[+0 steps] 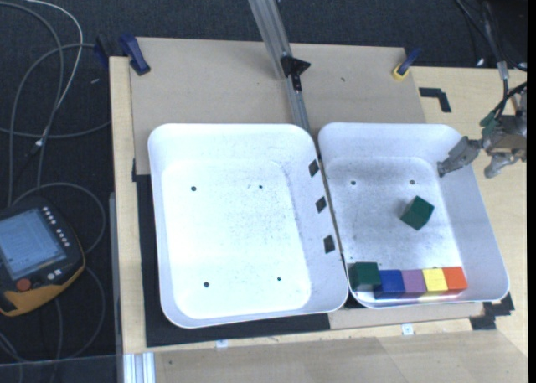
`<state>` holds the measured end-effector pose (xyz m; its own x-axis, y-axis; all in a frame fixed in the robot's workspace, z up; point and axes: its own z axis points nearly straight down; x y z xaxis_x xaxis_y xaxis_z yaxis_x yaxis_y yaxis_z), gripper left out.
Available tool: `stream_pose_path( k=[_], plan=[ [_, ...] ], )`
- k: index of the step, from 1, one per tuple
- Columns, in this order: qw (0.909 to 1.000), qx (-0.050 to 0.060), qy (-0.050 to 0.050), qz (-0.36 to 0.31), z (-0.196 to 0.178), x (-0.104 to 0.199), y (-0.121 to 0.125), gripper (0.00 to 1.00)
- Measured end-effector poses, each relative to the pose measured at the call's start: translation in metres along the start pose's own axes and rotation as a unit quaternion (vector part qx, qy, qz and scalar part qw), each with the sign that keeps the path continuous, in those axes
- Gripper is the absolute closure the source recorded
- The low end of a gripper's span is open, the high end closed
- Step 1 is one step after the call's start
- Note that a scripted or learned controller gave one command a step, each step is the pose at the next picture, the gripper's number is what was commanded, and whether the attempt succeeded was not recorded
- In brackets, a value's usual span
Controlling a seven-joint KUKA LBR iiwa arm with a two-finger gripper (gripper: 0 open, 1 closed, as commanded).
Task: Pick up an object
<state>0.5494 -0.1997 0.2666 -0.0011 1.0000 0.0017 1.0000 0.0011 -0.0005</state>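
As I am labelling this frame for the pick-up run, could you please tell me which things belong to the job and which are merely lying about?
Belonging to the job:
- two-finger metal gripper, fingers spread apart
- dark green cube in the right white bin
- row of coloured blocks along that bin's near wall

Merely lying about:
- left white bin
- orange handheld pendant
- blue clamp
- yellow clamp

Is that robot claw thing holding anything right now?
No, nothing is held. The end effector sits open at the right bin's far right edge, apart from the dark green block lying loose in that bin.
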Motion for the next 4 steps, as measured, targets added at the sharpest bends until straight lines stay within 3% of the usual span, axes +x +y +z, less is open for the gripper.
stream_pose_path(
  k=[1, 2, 3, 4],
  plan=[
    [1.0000, 0.004, 0.001, 0.000, 0.154, 0.014, -0.003, 0.00],
    [1.0000, -0.001, -0.001, -0.001, 0.168, 0.033, 0.026, 0.00],
    [1.0000, 0.002, 0.000, 0.001, 0.167, 0.016, 0.004, 0.00],
    [1.0000, 0.000, 0.000, 0.000, 0.156, 0.017, 0.006, 1.00]
  ],
)
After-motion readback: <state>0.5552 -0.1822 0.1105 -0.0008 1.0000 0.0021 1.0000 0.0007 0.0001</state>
